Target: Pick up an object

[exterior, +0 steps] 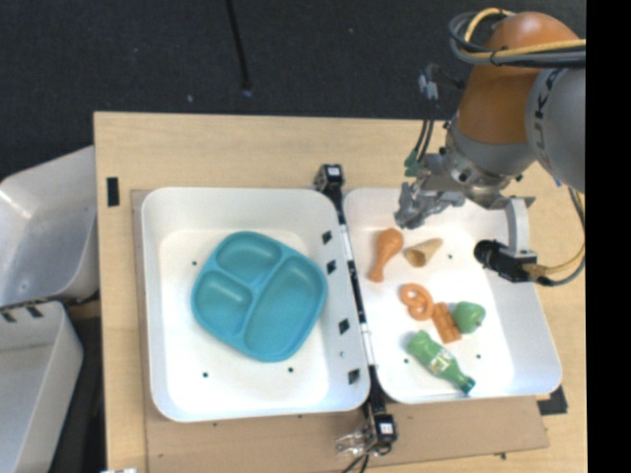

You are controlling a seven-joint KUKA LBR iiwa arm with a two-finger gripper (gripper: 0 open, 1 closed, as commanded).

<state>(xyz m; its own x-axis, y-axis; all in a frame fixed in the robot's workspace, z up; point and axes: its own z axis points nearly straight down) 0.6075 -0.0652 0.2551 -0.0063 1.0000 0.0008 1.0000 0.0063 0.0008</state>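
Observation:
The right bin [523,343] holds several small toys: an orange drumstick [385,252], a tan cone [423,254], an orange pretzel [415,299], a carrot with a green top [458,318] and a green bottle [438,361]. My gripper [414,210] hangs over the bin's far left part, just above and behind the drumstick and the cone. Nothing shows between its fingers.
A blue divided plate [258,295] lies in the left bin [168,363]. A raised divider with black clips [347,294] separates the two bins. A black part with a cable [498,257] hangs off the arm over the right bin.

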